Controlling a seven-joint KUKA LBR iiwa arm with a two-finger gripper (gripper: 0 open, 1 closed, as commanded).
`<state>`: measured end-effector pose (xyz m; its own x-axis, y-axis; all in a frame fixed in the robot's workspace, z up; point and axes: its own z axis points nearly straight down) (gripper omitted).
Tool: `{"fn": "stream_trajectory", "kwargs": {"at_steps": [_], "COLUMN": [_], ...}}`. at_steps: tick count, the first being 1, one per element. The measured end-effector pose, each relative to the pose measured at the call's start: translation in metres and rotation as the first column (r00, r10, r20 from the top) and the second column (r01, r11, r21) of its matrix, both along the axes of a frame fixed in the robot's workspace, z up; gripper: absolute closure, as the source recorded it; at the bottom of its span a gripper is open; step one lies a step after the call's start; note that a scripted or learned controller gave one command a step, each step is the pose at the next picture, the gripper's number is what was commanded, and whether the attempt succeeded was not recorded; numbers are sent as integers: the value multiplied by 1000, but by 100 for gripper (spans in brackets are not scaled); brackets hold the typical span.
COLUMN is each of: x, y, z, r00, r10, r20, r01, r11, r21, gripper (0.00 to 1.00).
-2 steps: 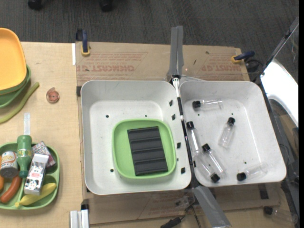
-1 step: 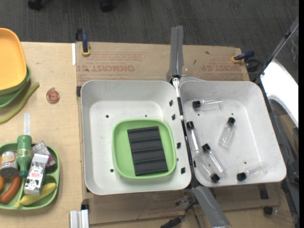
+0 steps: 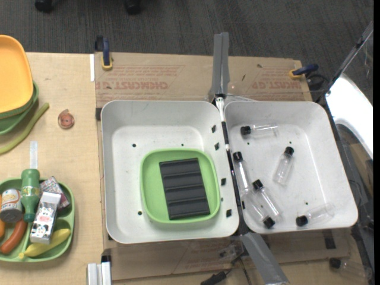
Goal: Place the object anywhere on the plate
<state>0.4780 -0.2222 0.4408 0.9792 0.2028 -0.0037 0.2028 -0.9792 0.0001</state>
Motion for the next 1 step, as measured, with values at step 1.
{"fn": "stream_trajectory", "kwargs": {"at_steps": [1], "x": [0], "y": [0], "z": [0], "r00": [1000], "r10": [0], "r20": [0], "r01": [0], "r11": [1000], "r21": [0], "gripper": [0]}}
